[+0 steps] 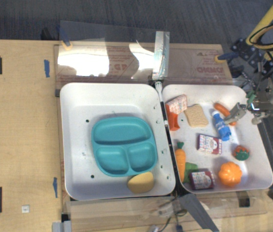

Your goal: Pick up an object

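Note:
The right white bin (265, 151) holds several toy foods: a pink carton (177, 103), a tan bread slice (196, 115), an orange sausage (221, 108), a blue bottle (222, 127), a small juice box (209, 144), a red fruit (241, 152), an orange pumpkin (230, 173), a carrot (180, 162) and a purple can (201, 179). My gripper (247, 109) hangs over the bin's far right side, just right of the sausage and the bottle. Nothing is seen held in it.
The left white bin (73, 105) holds a teal divided plate (123, 145) and a yellowish lump (141, 181) at its front. A clear panel (112, 57) stands behind the bins. Cables and arm hardware (260, 57) crowd the upper right.

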